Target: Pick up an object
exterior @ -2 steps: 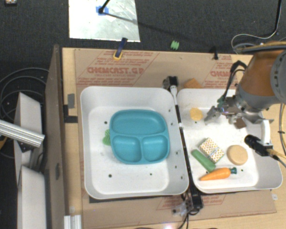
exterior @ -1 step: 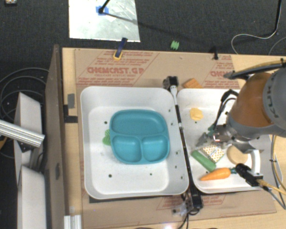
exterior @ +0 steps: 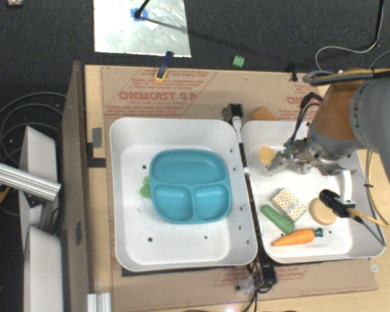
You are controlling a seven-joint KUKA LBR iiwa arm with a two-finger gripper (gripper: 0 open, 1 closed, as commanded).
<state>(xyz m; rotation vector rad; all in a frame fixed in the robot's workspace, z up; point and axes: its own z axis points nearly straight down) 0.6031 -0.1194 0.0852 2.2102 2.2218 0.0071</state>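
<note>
While the gripper (exterior: 288,158) sits low in the right bin (exterior: 361,242), a yellow piece (exterior: 266,155) lies just beside it.
Whether the gripper is spread or pinched cannot be told. Centre squarely over the piece before closing, because the bin's dividing wall (exterior: 244,168) is close. The checkered block (exterior: 288,203), green cylinder (exterior: 277,218), carrot (exterior: 294,238) and tan disc (exterior: 321,213) lie well apart from the piece.
</note>
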